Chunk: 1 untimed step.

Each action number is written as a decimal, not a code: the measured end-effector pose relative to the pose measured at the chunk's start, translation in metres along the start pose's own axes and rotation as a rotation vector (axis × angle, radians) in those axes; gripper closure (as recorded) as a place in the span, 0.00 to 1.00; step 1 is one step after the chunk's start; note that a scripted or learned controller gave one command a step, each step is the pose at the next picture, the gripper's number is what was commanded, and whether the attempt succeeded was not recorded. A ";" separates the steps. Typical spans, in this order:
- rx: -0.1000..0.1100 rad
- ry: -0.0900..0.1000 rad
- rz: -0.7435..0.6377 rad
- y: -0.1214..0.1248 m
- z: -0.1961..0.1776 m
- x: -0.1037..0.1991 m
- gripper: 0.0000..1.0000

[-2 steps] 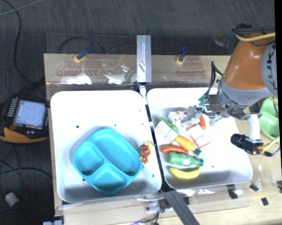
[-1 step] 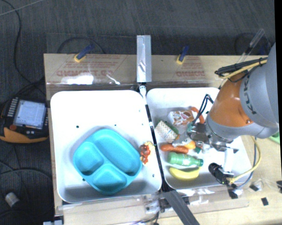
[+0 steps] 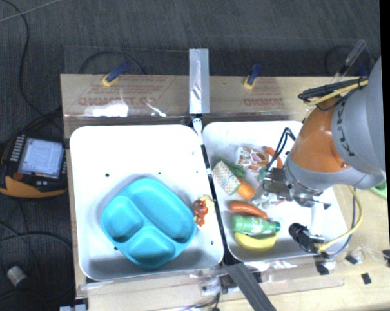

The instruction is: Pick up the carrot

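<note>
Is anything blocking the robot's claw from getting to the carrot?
Nothing visible does. The gripper hangs in the right bin beside the carrot, with bare floor between. A green bottle crowds the carrot's near side.

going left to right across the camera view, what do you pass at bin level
orange-and-black handheld device → turquoise divided plastic plate → small orange-red toy → orange carrot → grey arm's gripper

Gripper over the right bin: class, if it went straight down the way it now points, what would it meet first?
Probably the carrot, which lies just left of and below the gripper; if it misses, the right bin floor. Depth is unclear from this slanted view.
</note>
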<state>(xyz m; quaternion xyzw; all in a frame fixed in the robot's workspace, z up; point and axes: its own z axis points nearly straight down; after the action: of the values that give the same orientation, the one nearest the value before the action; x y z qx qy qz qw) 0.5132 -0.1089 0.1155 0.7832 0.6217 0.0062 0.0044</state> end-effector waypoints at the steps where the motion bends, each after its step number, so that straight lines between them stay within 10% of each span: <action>1: 0.000 0.000 0.000 0.000 0.000 0.000 0.00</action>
<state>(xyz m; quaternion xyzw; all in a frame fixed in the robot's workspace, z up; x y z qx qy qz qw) 0.5131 -0.1089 0.1155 0.7832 0.6217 0.0061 0.0042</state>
